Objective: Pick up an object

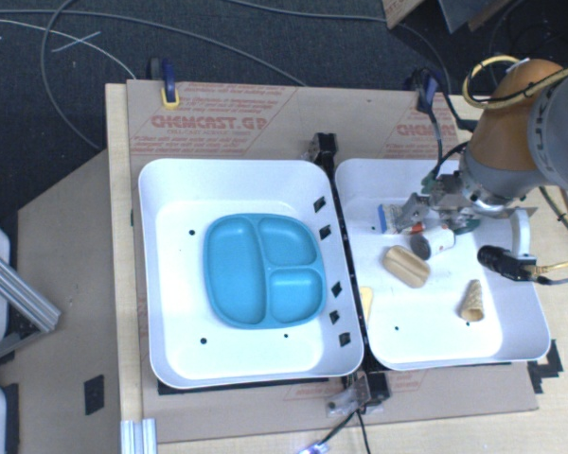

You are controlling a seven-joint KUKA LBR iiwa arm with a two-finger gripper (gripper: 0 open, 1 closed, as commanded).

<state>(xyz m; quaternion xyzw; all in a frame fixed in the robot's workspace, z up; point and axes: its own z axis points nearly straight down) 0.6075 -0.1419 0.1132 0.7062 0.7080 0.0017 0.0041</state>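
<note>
While the tool (426, 227) hangs low in the right bin (511, 343), I cannot tell how it is set. Nearby lie a tan cylinder (406, 266) and a small cone (471, 300) — the left bin (161, 253) holds a blue divided plate (263, 270).

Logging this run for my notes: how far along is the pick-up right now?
Done: the arm has reached into the right bin, and the tool sits low near its back. In hand: nothing that I can see gripped. Left: the grasp and lift, since the wooden cylinder and the cone-shaped piece lie on the bin floor.
</note>
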